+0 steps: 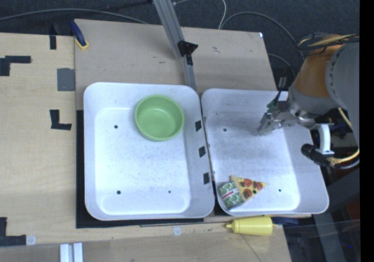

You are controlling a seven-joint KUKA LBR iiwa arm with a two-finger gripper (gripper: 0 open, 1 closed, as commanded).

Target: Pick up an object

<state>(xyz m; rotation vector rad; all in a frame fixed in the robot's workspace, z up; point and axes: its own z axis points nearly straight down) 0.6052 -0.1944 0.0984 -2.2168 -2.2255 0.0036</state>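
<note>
Counter (134,56) is light wood, with black tape marks on its left part and a grey pole (166,12) running diagonally from the top edge down to the seam between the bins. Arm (324,76) comes in from the right, grey with an orange band, wrist over the right edge of the right bin. Left bin (105,196) and right bin (304,196) sit side by side, touching along the middle. Green bowl (159,117) sits upright in the upper half of the left bin, toward its right side, well apart from the tool. Tool (267,127) hangs over the upper right part of the right bin, tip low near the bin floor; nothing visible between its tips, and I can't tell whether it's released or clenched at this resolution. Yellow bottle (252,226) lies on its side on the counter just below the front rim of the right bin, outside it. Pizza-slice toy (249,186) lies flat in the lower left corner of the right bin, touching a small green packet (228,194) on its left; both well apart from the tool.
</note>
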